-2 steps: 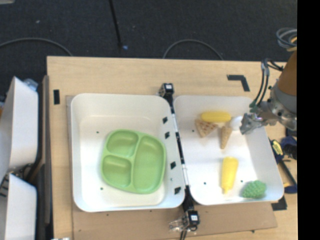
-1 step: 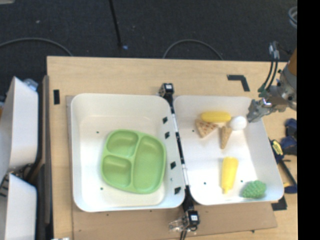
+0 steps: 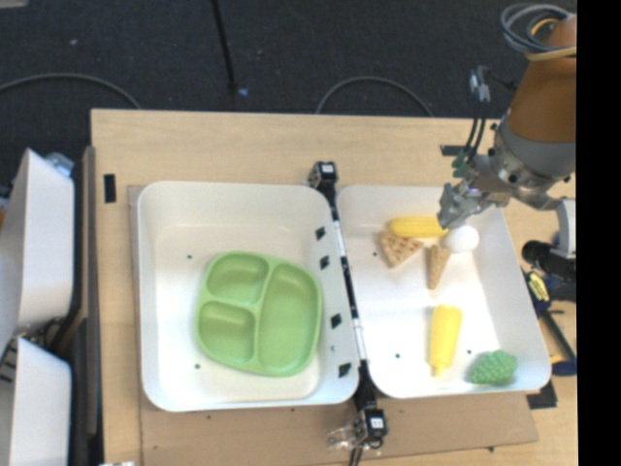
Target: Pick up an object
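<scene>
Nearest the camera, a black clip [image 3: 361, 427] is sitting at the front junction of the two white bins, on the wooden desk [image 3: 243, 134]. Just behind it, the right bin [image 3: 388, 299] is holding the loose objects: a green bumpy piece [image 3: 493, 367] is lying in its front right corner, and a yellow elongated piece [image 3: 444, 336] is lying just to the left of it, pointing toward the front edge. Farther back, a tan cone [image 3: 437, 264] is lying with a white ball [image 3: 462, 238] at its upper end, a tan waffle-textured wedge [image 3: 399, 249] is lying to the left of the cone, and a yellow corn-like piece [image 3: 417, 226] is resting just behind the wedge. The left bin [image 3: 165, 260] is carrying a green divided tray [image 3: 260, 311] with three compartments, lying flat toward the front right of that bin. A second black clip [image 3: 323, 174] is sitting at the rear junction of the bins. The grey arm [image 3: 532, 153], with its orange band [image 3: 543, 95], is reaching in from the right, and the end effector [image 3: 458, 205] is positioned low over the rear of the right bin, directly beside the right end of the yellow corn-like piece and just behind the white ball. Whether its fingers are spread or pressed together cannot be told from this angle, and no object is visibly sitting between them.
</scene>
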Controlling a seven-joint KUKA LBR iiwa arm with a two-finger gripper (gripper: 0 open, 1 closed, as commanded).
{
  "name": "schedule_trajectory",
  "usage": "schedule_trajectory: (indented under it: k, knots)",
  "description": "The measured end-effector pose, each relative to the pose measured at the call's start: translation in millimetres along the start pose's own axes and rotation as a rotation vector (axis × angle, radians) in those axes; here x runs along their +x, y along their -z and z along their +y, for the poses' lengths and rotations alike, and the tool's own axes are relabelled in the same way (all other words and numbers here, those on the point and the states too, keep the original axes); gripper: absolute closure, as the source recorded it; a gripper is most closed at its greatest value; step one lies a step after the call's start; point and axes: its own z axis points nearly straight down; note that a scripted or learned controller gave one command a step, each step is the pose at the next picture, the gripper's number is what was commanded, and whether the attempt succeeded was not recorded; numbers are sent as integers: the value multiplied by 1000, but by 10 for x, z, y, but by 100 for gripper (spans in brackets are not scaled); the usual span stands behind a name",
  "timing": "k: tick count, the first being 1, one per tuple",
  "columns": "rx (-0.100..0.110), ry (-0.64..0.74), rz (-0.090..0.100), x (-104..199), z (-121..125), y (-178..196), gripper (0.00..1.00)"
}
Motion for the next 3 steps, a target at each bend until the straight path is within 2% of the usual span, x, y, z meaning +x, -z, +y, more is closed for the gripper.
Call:
schedule_trajectory:
  k: [1, 3]
  knots:
    - [2, -1, 1, 553, 181, -147, 100]
    - [0, 0, 1, 1495, 399, -134, 100]
